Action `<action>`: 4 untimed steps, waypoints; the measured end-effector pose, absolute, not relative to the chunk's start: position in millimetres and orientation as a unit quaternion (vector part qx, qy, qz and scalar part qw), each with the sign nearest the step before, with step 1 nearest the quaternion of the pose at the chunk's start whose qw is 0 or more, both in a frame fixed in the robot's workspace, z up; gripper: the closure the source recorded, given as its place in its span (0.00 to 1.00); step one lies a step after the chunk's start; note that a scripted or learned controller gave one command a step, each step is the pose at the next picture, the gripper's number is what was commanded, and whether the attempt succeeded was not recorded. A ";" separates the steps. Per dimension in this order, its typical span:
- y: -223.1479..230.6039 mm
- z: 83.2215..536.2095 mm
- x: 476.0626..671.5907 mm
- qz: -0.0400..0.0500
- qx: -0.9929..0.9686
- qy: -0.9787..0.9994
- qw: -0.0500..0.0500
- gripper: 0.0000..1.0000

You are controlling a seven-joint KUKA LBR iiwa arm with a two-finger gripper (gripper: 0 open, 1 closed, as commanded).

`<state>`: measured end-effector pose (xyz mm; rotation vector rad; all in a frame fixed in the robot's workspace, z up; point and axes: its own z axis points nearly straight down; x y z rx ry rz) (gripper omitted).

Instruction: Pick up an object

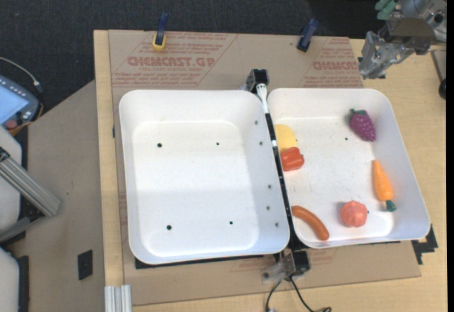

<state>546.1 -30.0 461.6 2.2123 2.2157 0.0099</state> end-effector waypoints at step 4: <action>-29.5 503.9 549.0 0.007 0.706 0.708 0.013 1.00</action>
